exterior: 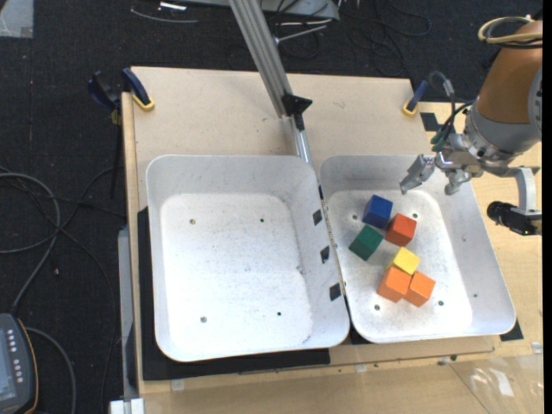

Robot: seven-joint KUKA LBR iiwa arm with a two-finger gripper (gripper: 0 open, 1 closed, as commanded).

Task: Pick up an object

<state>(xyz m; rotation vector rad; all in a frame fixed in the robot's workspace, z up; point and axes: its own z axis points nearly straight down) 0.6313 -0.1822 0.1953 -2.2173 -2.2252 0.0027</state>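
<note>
The camera view looked down on two white bins side by side, and the left bin (228, 257) sat at about 9 o'clock with only little dark specks on its floor. In the right bin (470, 257), going left to right, lay a green block (366, 243), a blue block (378, 209) just above it, a red block (401, 228), a yellow block (405, 260), and two orange blocks (406, 285) touching each other at about 5 o'clock. The gripper (435, 176) hung over the right bin's top edge at about 2 o'clock, its two fingers spread apart and pinching nothing, a little way from the blue block.
</note>
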